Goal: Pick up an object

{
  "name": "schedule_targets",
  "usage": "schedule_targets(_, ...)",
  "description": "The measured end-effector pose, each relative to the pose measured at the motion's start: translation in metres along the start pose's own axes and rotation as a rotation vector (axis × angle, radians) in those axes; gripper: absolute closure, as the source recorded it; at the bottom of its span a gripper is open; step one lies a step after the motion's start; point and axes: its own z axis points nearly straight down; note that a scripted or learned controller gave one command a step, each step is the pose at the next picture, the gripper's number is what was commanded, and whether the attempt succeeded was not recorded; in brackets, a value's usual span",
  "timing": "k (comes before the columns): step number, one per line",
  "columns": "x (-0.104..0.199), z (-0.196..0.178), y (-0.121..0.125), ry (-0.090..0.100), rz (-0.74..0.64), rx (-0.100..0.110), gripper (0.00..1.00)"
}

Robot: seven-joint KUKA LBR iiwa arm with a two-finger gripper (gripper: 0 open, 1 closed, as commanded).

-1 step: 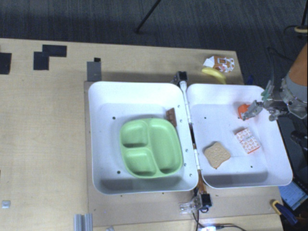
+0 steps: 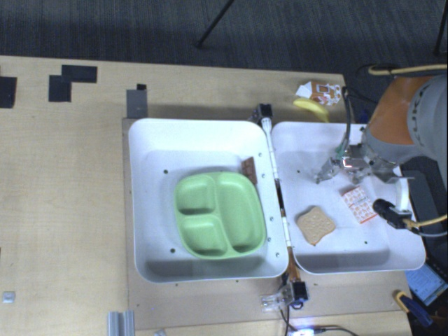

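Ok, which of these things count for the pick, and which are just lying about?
For the pick:
gripper, over the right bin
toast slice
red-patterned card

Lying about:
green divided plate in the left bin
brown piece by that plate
yellow item and wrapper on the bench

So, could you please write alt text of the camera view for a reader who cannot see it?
A grey robot arm reaches from the right into the right white bin, its gripper above the bin floor near a red-patterned card and a tan toast-shaped piece. The left white bin holds a green divided tray.
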Motion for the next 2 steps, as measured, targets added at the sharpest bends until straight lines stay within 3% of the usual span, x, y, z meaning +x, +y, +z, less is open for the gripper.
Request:
schedule_targets(1,0.045,-0.002,-0.086,0.001,0.003,0.0,0.0)
schedule_targets(2,0.045,-0.013,-0.084,0.0,0.002,-0.007,1.0)
